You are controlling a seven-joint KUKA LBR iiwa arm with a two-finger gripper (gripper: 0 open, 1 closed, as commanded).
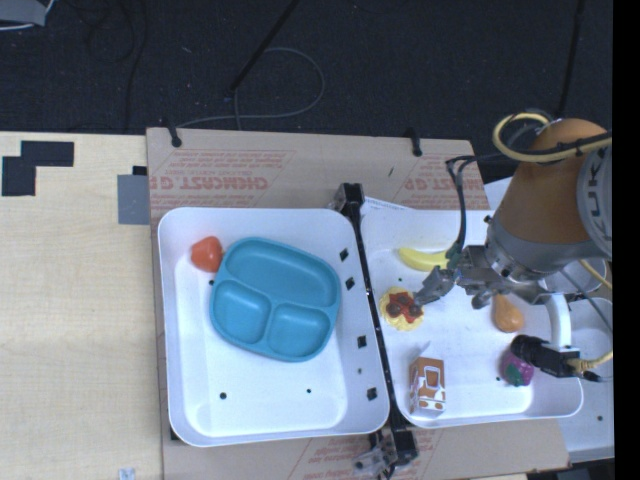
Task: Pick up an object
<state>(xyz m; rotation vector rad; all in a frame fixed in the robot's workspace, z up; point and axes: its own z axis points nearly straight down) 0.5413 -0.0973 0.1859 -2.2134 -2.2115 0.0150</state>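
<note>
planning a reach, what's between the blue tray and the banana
In the camera view, the black divider where the two bins meet lies between the blue tray and the banana.

Blue divided tray (274,299) in left bin (190,408); cardboard sheet (260,173) beneath; black cables (280,63) behind.
</note>
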